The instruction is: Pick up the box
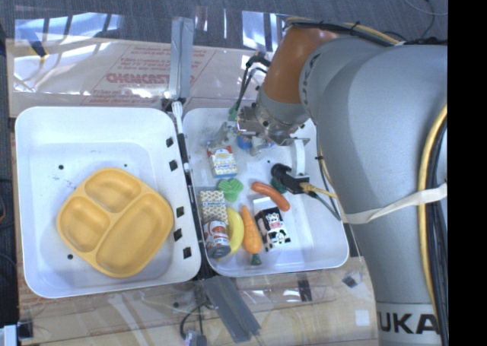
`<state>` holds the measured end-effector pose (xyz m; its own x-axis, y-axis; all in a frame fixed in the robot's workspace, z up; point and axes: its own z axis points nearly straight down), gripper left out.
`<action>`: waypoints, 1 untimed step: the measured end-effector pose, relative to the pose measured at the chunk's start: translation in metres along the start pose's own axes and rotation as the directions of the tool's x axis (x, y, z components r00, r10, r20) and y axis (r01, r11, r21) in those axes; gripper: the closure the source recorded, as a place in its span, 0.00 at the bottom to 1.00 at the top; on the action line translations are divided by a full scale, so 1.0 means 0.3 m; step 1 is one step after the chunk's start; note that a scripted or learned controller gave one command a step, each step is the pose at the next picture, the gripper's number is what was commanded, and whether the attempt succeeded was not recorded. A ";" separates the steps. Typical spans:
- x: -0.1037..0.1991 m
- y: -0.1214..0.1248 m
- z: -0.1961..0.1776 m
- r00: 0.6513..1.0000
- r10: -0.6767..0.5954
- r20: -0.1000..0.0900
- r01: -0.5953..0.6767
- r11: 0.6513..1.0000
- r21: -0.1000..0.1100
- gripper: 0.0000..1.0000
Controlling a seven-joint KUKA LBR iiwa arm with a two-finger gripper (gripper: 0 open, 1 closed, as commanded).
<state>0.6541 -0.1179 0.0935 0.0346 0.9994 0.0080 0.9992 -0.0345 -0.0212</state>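
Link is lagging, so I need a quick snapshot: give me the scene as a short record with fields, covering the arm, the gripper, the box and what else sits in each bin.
arm: reaches in from the right, over the right bin
gripper: low over the far part of the right bin; finger state cannot be told
box: small carton lying flat in the right bin, just in front of the gripper, not lifted
right bin, other items: carrot, banana, can, sausage, black-and-white carton
left bin: yellow divided tray
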 end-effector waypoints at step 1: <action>-0.007 -0.001 -0.038 1.000 -0.004 0.006 0.004 1.000 0.003 1.00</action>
<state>0.6539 -0.1202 0.1048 0.0308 0.9995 0.0023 0.9992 -0.0307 -0.0240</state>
